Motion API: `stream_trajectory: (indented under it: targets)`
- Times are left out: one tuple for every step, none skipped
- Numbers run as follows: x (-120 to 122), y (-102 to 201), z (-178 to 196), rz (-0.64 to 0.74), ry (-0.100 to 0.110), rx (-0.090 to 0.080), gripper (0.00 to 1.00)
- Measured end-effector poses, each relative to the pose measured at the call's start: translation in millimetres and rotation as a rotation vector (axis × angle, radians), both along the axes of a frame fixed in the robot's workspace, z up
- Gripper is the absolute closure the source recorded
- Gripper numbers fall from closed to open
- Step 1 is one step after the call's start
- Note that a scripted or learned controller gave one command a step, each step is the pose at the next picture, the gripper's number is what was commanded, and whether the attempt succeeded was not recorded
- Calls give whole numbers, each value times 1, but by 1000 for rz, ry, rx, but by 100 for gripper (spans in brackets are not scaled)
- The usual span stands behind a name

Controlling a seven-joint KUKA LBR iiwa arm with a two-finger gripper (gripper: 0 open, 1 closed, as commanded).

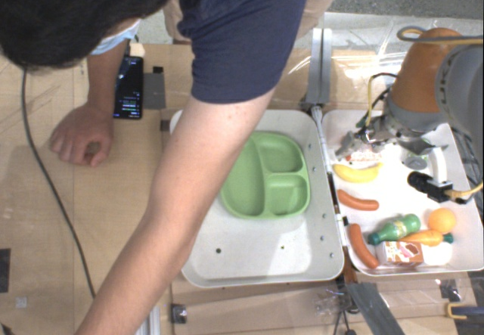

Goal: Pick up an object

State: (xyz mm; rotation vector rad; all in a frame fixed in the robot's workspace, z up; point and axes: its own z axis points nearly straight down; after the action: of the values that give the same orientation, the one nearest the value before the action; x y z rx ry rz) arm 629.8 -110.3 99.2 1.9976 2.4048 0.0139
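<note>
The jaws (364,137) hung just above the banana (357,172), which lay sideways in the right bin (469,269). I could not tell if they were open.

A robotics lab or test bench is indicated. A wooden bench (45,197) is seen, bearing two white bins (261,265) side by side with a metal divider post (318,61) above their junction. A grey and orange robot arm (435,76) is reached in over the right bin. Toy food (412,239) is laid in that bin. Left of the bins, a black cable (53,197) and a phone (128,88) are seen.
</note>
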Motion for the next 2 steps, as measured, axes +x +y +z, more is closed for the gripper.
stream_trajectory:
  targets:
    - [3,-2,15,0,-12,-2,100]
    - [3,-2,15,0,-12,-2,0]
